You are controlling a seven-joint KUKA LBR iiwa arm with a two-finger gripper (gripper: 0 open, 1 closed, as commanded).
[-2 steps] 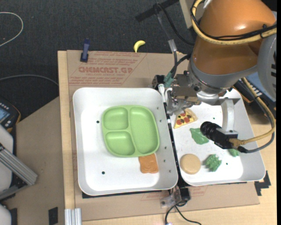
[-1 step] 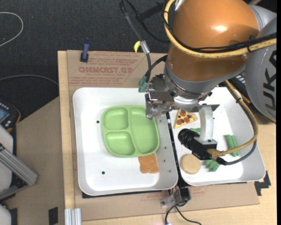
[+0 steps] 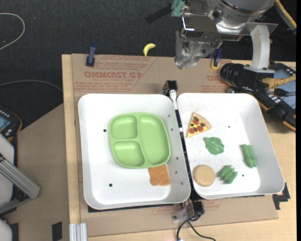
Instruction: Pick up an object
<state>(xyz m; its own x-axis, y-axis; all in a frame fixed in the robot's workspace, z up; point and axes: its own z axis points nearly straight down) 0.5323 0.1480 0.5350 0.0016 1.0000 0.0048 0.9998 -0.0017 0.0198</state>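
Pincer [image 3: 188,59], grip state unclear, hovers above the bins; pizza slice [image 3: 197,124], leaf [image 3: 214,145] and cookie [image 3: 204,175] lie unobstructed in right bin [image 3: 263,117].

Arm [image 3: 235,14]: cut off by the top edge above the right bin [image 3: 263,141].
Gripper [image 3: 190,54]: blurred; finger state indeterminate.
Orange piece [image 3: 159,175]: partly hidden under the green tray [image 3: 139,140].

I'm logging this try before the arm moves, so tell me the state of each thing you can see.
Gripper: raised behind the bins, holding nothing.
Green tray: left bin, upright, nothing in its compartments.
Orange piece: left bin, touching the tray's near edge.
Pizza slice: right bin, flat.
Leaf: right bin, flat.
Cookie: right bin, flat.
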